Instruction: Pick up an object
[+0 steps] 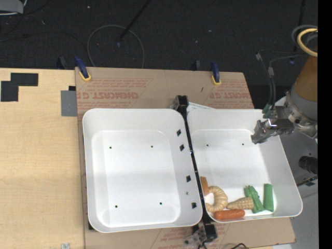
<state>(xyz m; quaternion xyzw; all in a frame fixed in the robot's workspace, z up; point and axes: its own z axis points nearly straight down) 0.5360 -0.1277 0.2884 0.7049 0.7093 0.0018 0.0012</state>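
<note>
Several toy foods lie along the near edge of the right bin (236, 119): a tan croissant (217, 196), an orange-red sausage (229, 215), a waffle cone (241, 204), a dark green leafy piece (253, 197) and a green pod (268, 197). My gripper (259, 135) hangs above the bin's far right rim, well away from the pile, and I see nothing held in it.
The left bin (136, 117) sits beside the right one, with a black divider strip (189, 160) between them. Both rest on a cardboard sheet (155, 90) held by two clamps. A wooden bench surface (36, 154) lies to the left.
</note>
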